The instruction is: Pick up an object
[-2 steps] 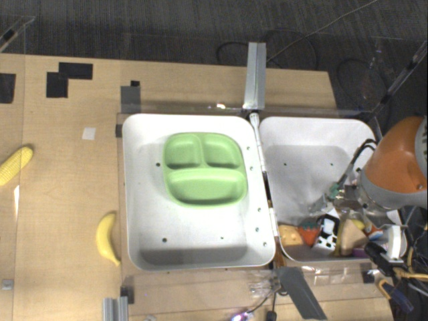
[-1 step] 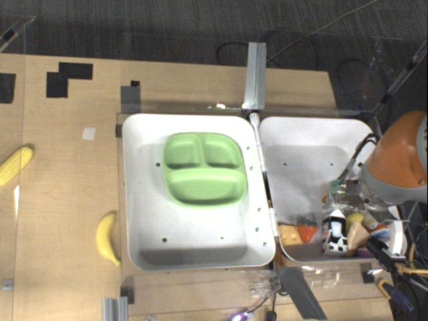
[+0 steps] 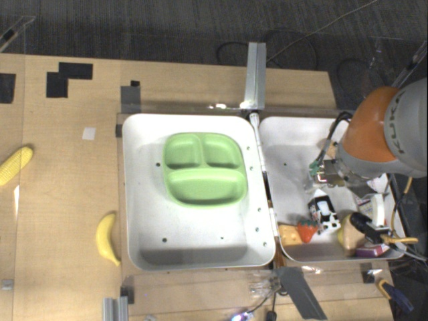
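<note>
Tan wedge-shaped block (image 3: 289, 234) lies at the near edge of the right shallow white bin (image 3: 287, 146), close to the wall it shares with its neighbour. A small red piece (image 3: 307, 233) sits touching the block's right side. Further right along the same near edge rests a pale yellow rounded piece (image 3: 347, 237), and just beyond it a purple piece (image 3: 372, 251) lies against the bin's rim.

The grey arm with an orange band (image 3: 374, 122) reaches in from the right over the right bin. Its wrist end hangs above the bin's middle, apart from the block and the red piece. Whether the jaws are apart or together cannot be told, and nothing is seen clamped in them.

The left shallow white bin (image 3: 144, 179) holds a light green divided plate (image 3: 202, 168) with three compartments, lying flat near the bin's centre. On the wooden bench (image 3: 60, 199), left of that bin, a yellow banana (image 3: 107, 238) lies just beside the bin's near corner. A yellow corn cob (image 3: 15, 166) lies well apart at the far left edge.
</note>
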You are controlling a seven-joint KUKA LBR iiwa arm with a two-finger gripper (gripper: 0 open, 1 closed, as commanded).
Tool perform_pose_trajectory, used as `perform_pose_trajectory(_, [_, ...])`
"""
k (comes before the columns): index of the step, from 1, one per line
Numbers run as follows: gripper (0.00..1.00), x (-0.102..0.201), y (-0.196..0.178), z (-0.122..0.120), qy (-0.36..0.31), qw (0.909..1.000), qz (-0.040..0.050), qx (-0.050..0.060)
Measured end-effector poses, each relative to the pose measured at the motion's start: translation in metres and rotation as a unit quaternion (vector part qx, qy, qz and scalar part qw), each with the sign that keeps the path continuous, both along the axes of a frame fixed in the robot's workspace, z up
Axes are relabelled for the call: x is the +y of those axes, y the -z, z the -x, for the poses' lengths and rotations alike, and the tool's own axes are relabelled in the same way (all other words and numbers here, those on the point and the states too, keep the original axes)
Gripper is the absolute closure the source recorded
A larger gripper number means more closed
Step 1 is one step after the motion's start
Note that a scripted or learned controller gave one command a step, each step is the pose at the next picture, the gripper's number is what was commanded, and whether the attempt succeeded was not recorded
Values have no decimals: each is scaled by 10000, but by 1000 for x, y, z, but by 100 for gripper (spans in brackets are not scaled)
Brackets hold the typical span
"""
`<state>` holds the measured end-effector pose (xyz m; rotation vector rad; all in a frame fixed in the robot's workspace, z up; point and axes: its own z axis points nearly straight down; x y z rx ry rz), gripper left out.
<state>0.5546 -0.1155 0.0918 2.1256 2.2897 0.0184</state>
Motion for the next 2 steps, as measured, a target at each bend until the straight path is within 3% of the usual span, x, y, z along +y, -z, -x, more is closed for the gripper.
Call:
perform_pose_trajectory(1, [100, -28, -1, 50, -2405, 9706, 53, 3])
perform_pose_trajectory(2, [100, 43, -115, -21, -1088, 9940, -3, 74])
